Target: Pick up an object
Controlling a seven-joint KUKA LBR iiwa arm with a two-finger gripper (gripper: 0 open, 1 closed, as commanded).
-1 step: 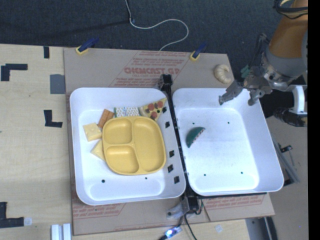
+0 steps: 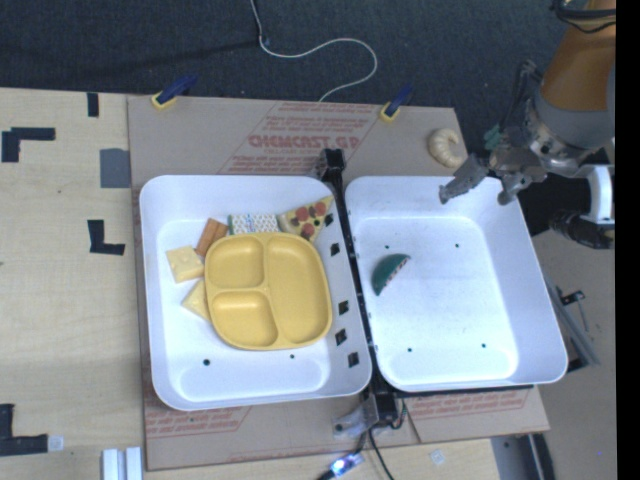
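A small green wedge-shaped object [image 2: 390, 270] lies in the right bin [image 2: 520, 298], near its left wall. My gripper [image 2: 484, 186] hangs over the far right corner of that bin, well up and to the right of the green object. Its two dark fingers [image 2: 458, 188] are spread apart, open, with nothing between them. In the left bin [image 2: 165, 268] a yellow divided plate [image 2: 268, 290] lies flat, with several small food-like pieces [image 2: 210, 236] tucked along its far and left sides.
A beige lumpy item [image 2: 446, 146] sits on the cardboard sheet just beyond the right bin's far edge, close to the gripper. Blue and yellow clips [image 2: 398, 100] hold the cardboard at the back. A white cable [image 2: 330, 48] loops over the dark cloth behind.
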